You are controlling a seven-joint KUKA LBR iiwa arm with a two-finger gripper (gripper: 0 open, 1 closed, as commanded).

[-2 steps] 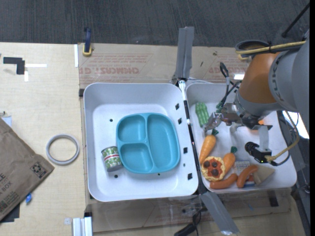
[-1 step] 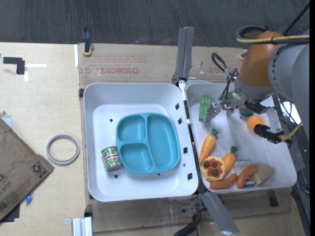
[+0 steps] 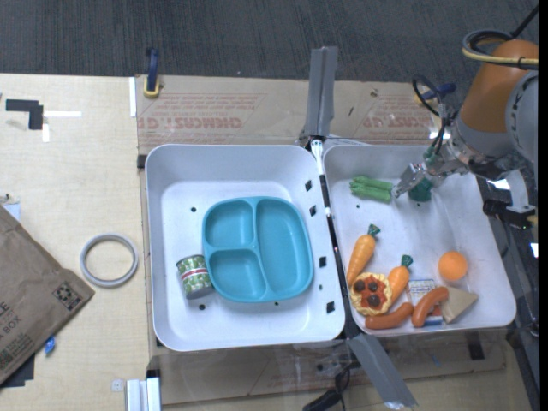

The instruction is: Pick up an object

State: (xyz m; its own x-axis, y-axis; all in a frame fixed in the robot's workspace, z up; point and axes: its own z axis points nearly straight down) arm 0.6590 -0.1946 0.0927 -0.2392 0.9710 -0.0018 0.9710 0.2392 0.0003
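Note:
My gripper (image 3: pixel 413 183) hangs over the back of the right bin (image 3: pixel 479 204), just right of a green pea pod (image 3: pixel 370 187) lying on the bin floor. The view shows nothing held in it. Toward the front of the same bin lie a large carrot (image 3: pixel 362 255), a smaller carrot (image 3: pixel 399 278), a toy pizza (image 3: pixel 371 291), an orange ball (image 3: pixel 452 266), two sausages (image 3: pixel 390 317) (image 3: pixel 428 305) and a tan wedge (image 3: pixel 460 302).
The left bin (image 3: pixel 171 195) holds a teal divided plate (image 3: pixel 257 248) and a small can (image 3: pixel 194 276) beside it. A tape ring (image 3: pixel 109 259) and a cardboard piece (image 3: pixel 30 298) lie on the bench at the left. A grey divider post (image 3: pixel 321 92) stands between the bins.

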